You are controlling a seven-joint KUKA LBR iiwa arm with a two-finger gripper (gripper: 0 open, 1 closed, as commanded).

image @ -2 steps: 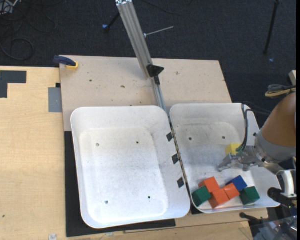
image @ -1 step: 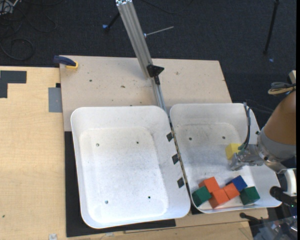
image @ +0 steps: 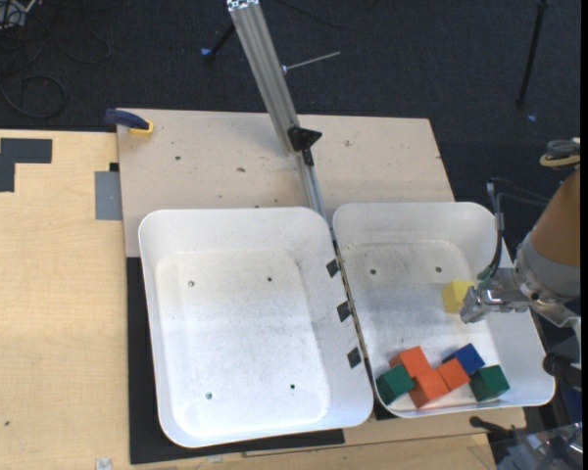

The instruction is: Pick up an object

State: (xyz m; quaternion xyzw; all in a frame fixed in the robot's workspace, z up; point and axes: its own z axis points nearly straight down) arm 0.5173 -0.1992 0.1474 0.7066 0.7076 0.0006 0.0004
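Camera view: the gripper [image: 473,304] is seen low over the right bin [image: 412,225], just beside a yellow block [image: 455,296], possibly touching it. Whether that block is held cannot be told, since the gripper's state is not made out at this size. A cluster of orange, green and blue blocks [image: 439,372] is left untouched near the bin's front edge. Nothing is judged lifted yet; a firm grasp and the raise are still owed

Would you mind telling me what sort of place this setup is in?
Probably a robotics lab: two white bins on a plywood bench, coloured blocks, and loose cables on dark carpet.
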